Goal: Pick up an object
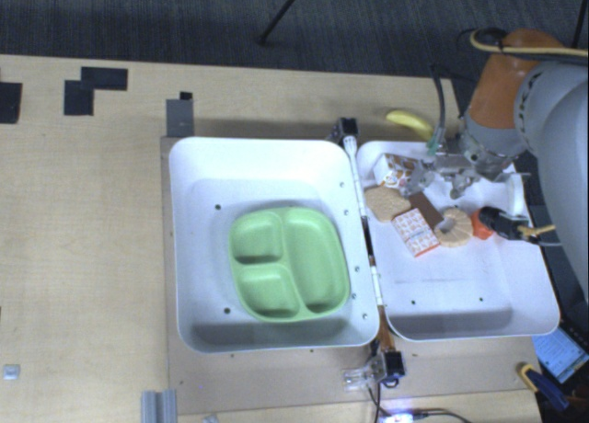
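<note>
Two shallow white plastic bins sit side by side. A smooth green three-compartment plate fills the left bin. In the right bin, the metal gripper hangs over a heap: tan toast slice, red-checked flat packet, round beige biscuit. Its grip I cannot tell.

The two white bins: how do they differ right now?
The left bin holds one large green divided tray lying flat; the right bin holds several small items clustered at its far end, including a banana at the rim. The arm's pincer is over the right bin, not the left. Both are shallow and white.
</note>
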Robot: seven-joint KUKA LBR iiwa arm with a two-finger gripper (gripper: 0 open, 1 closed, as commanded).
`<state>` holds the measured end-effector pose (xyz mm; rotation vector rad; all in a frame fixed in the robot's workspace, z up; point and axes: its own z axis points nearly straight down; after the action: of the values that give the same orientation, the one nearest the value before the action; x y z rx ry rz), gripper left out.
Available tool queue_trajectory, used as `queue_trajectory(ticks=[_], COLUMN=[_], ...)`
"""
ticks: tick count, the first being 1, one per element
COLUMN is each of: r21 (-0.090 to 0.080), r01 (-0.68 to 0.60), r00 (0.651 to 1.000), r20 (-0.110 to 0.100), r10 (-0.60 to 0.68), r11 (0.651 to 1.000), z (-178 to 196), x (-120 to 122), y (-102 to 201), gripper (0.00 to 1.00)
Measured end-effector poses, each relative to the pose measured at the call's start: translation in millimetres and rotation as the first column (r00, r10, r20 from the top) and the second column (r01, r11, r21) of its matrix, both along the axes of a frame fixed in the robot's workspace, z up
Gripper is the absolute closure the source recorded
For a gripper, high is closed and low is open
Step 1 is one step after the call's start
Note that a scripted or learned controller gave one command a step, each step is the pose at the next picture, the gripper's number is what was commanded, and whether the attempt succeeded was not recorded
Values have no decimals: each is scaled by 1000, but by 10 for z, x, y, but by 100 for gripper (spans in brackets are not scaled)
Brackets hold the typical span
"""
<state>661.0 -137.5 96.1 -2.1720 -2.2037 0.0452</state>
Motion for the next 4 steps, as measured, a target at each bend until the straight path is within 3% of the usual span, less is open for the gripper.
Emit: queue_trajectory(ticks=[1,2,3,4], r21=[0,0,-12,-12], r01=[-4,-5,12,11], r00=[1000,1000,998,998], r20=[0,1,58,64], r10=[4,5,-12,-10], r11=[1000,1000,1000,1000], z=[110,110,-101,17], x=[7,8,-875,-854], y=[8,9,497,498], gripper=[100,0,0,100])
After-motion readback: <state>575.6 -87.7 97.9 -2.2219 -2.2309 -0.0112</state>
